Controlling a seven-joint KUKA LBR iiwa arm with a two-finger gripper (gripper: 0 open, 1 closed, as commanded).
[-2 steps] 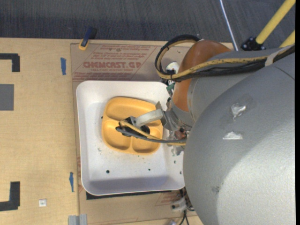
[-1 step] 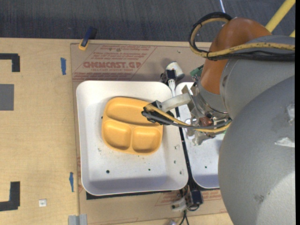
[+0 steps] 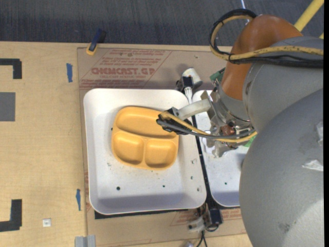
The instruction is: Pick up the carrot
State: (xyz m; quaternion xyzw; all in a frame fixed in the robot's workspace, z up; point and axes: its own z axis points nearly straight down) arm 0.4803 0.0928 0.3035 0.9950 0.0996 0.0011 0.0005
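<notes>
My gripper (image 3: 220, 140) hangs low over the near-left corner of the right bin (image 3: 226, 184), just beside the wall it shares with the left bin (image 3: 97, 153). My own wrist covers it, so I cannot tell whether it is spread or pressed together, or whether anything is pinched in it.

I cannot place the carrot with any certainty. I judge it lies in the right bin beneath my arm (image 3: 288, 153), because the bare floor of the left bin holds only a yellow divided plate (image 3: 144, 138).

The main risk is closing on nothing, or on the wrong thing. A small green scrap (image 3: 247, 144) peeks out beside my wrist, and I cannot say what it is. If the carrot sits close against the bin wall, I may strike the rim or nudge the carrot aside instead of straddling it.

A second risk is my cable bundle (image 3: 177, 125). It reaches across the dividing wall and lies over the edge of the yellow plate. If I lift or swing, I expect it could drag the plate or snag on the rim.

My arm covers most of the right bin, and only a strip of its floor with a few dark specks is clear. The parts under the orange band (image 3: 257, 50) are a tangle I cannot sort out.
</notes>
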